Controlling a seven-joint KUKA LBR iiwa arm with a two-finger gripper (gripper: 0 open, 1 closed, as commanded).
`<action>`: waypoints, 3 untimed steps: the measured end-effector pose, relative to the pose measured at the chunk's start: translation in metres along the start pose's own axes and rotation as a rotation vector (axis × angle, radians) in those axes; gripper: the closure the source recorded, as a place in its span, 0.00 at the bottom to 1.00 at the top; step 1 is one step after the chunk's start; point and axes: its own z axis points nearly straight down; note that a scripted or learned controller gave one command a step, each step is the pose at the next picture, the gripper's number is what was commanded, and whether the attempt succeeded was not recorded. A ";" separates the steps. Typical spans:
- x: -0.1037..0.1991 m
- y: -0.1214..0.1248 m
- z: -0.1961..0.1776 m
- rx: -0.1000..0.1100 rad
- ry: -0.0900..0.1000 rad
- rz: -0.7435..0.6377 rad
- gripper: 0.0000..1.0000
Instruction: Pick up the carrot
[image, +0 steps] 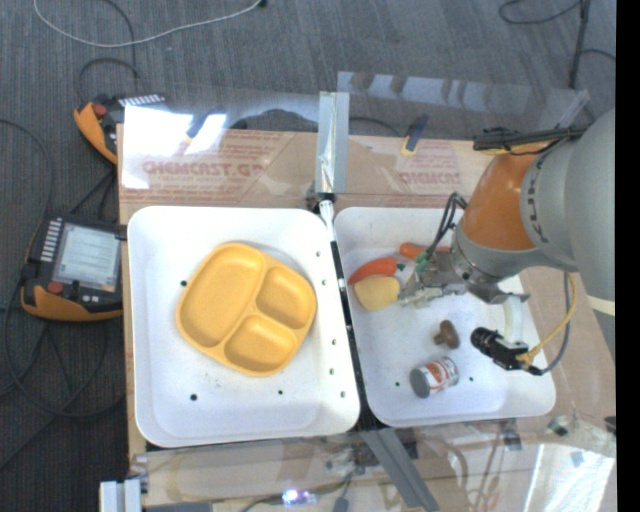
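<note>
Two bins side by side on counter (420, 165). Left bin (160, 400) holds a tray (247, 308), about centred. Right bin (390, 400): carrot (412, 250) at back, potato (377, 292) left, just in front of it; can (434, 377) at front; hand (425, 283) just right of potato.

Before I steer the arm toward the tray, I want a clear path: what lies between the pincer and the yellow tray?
Top view: a potato and a red-orange piece by the pincer, then the bins' rims.
</note>
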 end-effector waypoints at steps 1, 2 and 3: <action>0.003 -0.023 -0.048 0.015 0.001 0.204 1.00; 0.055 -0.029 -0.083 0.016 -0.001 0.498 1.00; 0.049 -0.089 -0.083 0.020 -0.002 0.725 1.00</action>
